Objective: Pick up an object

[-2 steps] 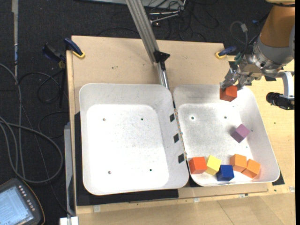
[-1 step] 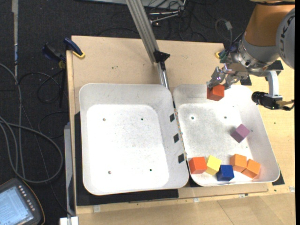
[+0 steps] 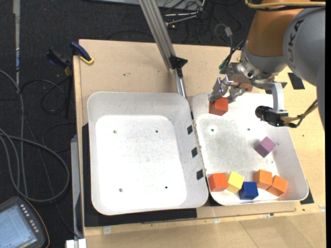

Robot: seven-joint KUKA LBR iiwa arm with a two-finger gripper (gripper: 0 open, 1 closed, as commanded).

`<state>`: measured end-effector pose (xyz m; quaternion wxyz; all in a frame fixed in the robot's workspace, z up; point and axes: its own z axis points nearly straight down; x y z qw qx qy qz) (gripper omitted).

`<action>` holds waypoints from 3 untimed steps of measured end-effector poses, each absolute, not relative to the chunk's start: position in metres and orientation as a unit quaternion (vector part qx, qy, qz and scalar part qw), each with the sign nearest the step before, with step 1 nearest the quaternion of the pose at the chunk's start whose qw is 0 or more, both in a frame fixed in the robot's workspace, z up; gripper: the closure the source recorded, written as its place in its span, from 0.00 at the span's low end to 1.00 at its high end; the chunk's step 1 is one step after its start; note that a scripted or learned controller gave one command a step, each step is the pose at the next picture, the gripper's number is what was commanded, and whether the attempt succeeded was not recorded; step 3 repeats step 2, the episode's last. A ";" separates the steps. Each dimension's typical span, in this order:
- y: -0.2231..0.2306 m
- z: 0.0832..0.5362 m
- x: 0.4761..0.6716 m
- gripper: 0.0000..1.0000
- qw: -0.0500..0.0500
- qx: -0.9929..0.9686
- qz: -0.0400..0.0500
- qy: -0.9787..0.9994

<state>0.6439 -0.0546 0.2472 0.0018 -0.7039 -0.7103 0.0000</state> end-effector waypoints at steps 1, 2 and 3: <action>-0.001 0.252 0.637 1.00 0.001 -0.704 0.000 -0.710; 0.057 0.252 0.638 1.00 0.001 -0.704 -0.001 -0.710; 0.057 0.252 0.638 1.00 0.001 -0.704 -0.001 -0.710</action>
